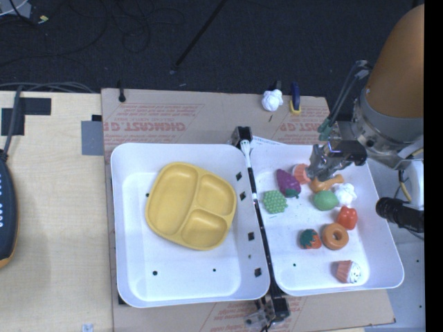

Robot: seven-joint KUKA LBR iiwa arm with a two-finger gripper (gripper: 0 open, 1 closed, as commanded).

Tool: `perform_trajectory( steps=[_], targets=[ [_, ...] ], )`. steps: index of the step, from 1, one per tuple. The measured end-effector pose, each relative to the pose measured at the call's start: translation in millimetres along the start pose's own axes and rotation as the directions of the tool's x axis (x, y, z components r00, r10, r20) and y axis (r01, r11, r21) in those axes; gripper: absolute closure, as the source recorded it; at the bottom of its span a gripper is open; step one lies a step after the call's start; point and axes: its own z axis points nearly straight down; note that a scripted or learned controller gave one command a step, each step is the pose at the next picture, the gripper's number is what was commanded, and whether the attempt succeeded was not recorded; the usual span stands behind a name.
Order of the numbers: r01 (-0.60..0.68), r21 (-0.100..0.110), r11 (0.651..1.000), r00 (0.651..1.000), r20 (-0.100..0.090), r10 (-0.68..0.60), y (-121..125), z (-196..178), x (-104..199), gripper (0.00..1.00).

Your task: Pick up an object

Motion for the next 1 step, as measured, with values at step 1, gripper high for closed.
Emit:
perform_trajectory(
  steps=[1],
  targets=[
    [0.003,0.008,1.000,1.000,0.001,-0.003,-31.7,-41.3,87.1,1.00]
  ],
)
